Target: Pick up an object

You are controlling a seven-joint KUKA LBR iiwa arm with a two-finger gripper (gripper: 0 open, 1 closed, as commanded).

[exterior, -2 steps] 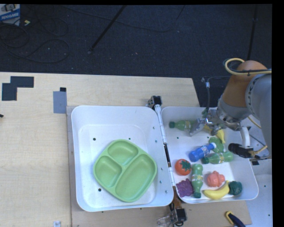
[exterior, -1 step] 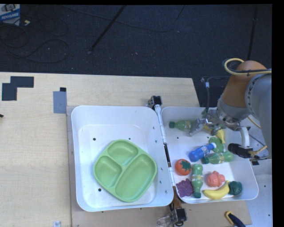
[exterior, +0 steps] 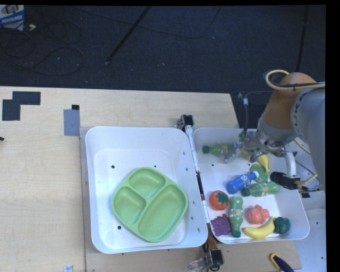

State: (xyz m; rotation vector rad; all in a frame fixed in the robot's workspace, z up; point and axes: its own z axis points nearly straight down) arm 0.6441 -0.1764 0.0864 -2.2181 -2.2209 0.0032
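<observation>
Green bottle (exterior: 214,150) lies on its side near the far edge of the right bin (exterior: 303,226), long axis running along that edge. Gripper (exterior: 237,152) is low, just beside the bottle's right end, toward the bin's middle. Nothing visible between its fingers; how far apart they stand cannot be told. Other toys cluster toward the near edge; green divided plate (exterior: 150,203) sits in the left bin (exterior: 95,159).

No text, number or brand can be read anywhere. The blue bottle (exterior: 241,183) in the right bin (exterior: 303,226) carries a pale label, too blurred to make out, and the blue-and-white item (exterior: 11,15) at the far ten o'clock corner shows markings too small to read
</observation>
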